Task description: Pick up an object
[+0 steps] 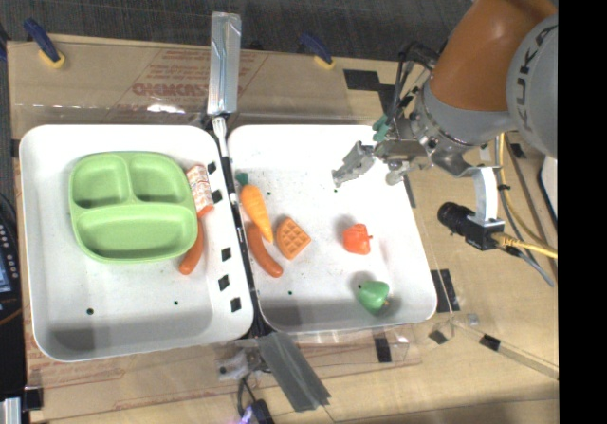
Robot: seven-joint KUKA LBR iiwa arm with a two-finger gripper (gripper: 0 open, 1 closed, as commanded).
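Below my gripper (340, 175), the tomato (357, 239) lies loose; its fingers hang spread and empty, ready to descend.

My bench (114, 71) is cardboard-covered, clipped at the back edge with blue clamps (43, 41), and carries the left white bin (38, 223) and right white bin (313, 142) directly on it, touching along a taped seam.

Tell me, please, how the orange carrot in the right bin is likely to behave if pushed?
The carrot looks like a rigid toy, probably light. Its tapered round shape suggests it may roll or pivot. It seems to touch the sausage, so that could shift too.
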